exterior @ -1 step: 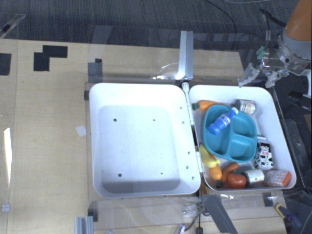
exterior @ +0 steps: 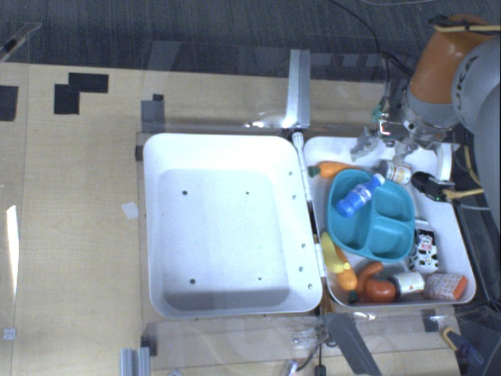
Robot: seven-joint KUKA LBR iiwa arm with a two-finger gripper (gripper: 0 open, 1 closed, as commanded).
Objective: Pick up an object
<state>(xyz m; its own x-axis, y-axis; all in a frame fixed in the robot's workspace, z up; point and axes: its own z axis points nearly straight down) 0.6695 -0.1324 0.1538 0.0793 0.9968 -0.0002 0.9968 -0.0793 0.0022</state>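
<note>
Arm: I see the arm [exterior: 458, 69] entering at the upper right of the frame, orange band showing.
Gripper: the gripper [exterior: 389, 139] sits over the top edge of the right bin [exterior: 462, 245]; whether it grips anything I cannot tell.
Objects: a blue divided tray [exterior: 380, 218] fills the right bin's middle, with a blue bottle [exterior: 355, 198] lying in it.
Lower right: a red tomato-like item [exterior: 380, 290] beside a yellow piece [exterior: 335, 257].
Left bin: the left bin [exterior: 227, 222] sits centre frame.
</note>
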